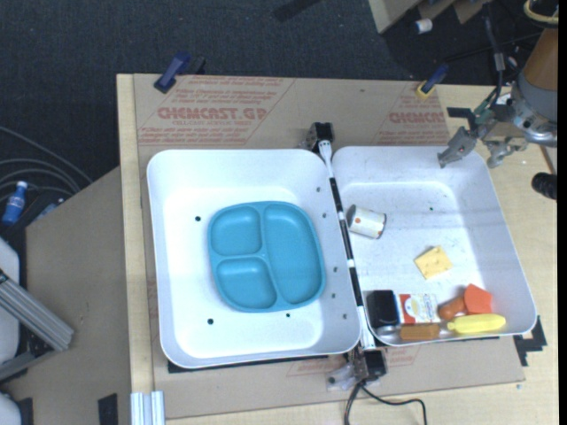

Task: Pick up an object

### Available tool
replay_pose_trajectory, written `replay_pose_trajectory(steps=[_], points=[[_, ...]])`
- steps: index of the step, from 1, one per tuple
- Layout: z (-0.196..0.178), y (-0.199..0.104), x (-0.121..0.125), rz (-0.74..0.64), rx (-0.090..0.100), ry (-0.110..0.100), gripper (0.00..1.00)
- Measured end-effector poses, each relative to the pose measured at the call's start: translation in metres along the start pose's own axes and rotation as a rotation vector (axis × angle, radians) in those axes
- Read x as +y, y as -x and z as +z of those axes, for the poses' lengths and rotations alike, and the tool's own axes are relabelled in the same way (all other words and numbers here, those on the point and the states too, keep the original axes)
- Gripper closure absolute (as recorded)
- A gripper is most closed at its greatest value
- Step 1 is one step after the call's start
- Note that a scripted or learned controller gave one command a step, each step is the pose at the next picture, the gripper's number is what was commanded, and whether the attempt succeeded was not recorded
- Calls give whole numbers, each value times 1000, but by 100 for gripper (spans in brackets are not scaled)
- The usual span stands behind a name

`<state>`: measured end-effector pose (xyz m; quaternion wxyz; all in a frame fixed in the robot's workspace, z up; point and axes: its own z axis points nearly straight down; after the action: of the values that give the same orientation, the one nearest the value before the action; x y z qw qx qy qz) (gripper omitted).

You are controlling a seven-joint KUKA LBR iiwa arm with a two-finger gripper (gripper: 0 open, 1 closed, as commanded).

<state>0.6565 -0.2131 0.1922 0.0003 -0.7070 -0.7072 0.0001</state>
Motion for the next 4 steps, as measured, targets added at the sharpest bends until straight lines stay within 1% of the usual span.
replay_pose_trajectory(steps=[1, 2, 3, 4], points=[[108, -61, -53, -1, 1, -1, 0], [108, -64, -126, 1, 1, -2, 0], [98, -64, -126, 2, 0, 0, 100], [98, -64, -126, 2, 1, 0, 0]])
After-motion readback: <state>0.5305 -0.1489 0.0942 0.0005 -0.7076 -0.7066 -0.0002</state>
